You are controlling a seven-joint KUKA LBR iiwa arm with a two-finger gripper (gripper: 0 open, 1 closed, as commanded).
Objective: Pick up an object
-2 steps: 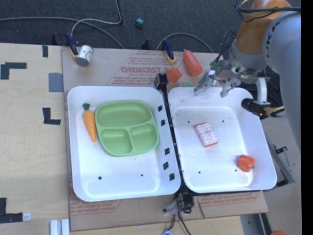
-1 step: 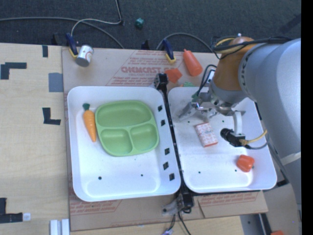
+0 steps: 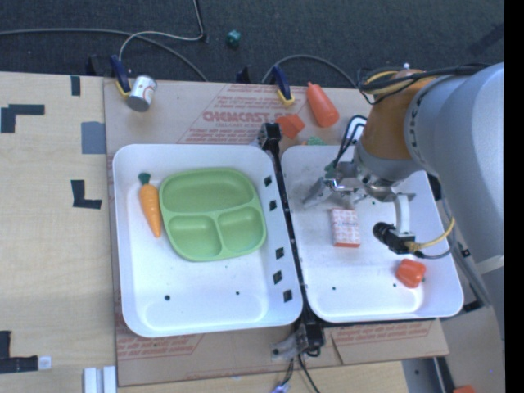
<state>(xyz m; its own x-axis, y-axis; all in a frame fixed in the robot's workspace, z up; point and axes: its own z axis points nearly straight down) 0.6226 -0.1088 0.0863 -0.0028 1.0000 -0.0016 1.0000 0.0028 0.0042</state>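
Observation:
My gripper (image 3: 321, 191) hangs low over the upper left part of the right bin (image 3: 368, 301), pointing left toward the divider between the bins. A small pink and white box (image 3: 345, 227) lies on the bin floor just below and to the right of it, apart from it. An orange rounded object (image 3: 410, 273) rests near the right bin's lower right. In the left bin (image 3: 196, 301) a green divided plate (image 3: 214, 213) sits beside a toy carrot (image 3: 150, 207). Nothing is visibly held.
The grey arm with its orange band (image 3: 393, 125) covers the right bin's upper right. Outside the bins at the back lie an orange toy (image 3: 322, 105), a smaller orange piece (image 3: 289, 125) and a silver can (image 3: 142, 92). Black clips (image 3: 278, 219) line the divider.

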